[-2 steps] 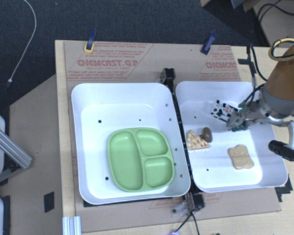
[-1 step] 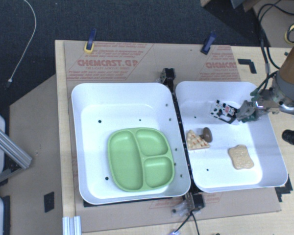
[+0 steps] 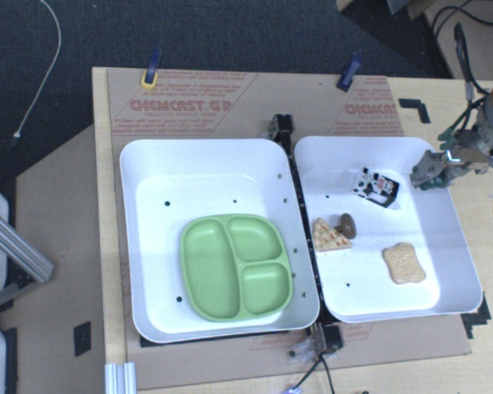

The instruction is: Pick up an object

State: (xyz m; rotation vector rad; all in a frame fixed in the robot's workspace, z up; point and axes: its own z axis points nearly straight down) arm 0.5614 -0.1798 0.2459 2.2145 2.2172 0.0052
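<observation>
Where the two white bins sit side by side on the table, we see the left bin holding a pale green divided plate with three compartments, lying flat toward the bin's near side. The right bin holds four loose things: a small black-and-white printed packet near its far wall, a tan wedge like a piece of toast by the left wall, a small brown rounded lump touching that wedge on its right, and a beige biscuit-shaped piece lying apart toward the near right.

The gripper hangs over the far right edge of the right bin, just right of the printed packet and apart from it. We cannot tell how the jaws stand, nor whether they touch the bin; nothing shows between them.

The table is topped with a brown cardboard sheet printed in red lettering, held by a yellow clamp and a blue clamp along its far edge. A black bracket sits between the bins at the far end. Beyond the table lies dark carpet, with a thin white cable trailing across it.
</observation>
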